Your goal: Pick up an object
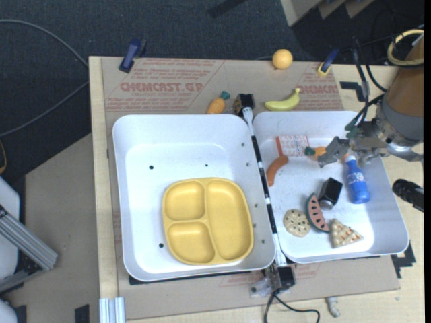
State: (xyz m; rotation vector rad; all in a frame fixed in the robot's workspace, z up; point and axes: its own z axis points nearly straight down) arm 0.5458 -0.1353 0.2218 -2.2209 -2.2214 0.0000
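Operator: Target location?

Technician: Blue bottle (357, 180) lies in the right bin (394, 241), just below the gripper (345, 148). Black block (330, 192) sits close at its left.

Operator: Jaw state?

Technician: Spread open, holding nothing. Centre over the bottle's body, straddle its narrow width, descend clear of the block, then close.

I work in a robot lab: my worktop (175, 86) is a protective-film-covered board held by blue clamps (132, 55), carrying two white bins (135, 140) of toy food, cables (40, 32) trailing over dark carpet.

Glossy yellow plastic plate (207, 219)
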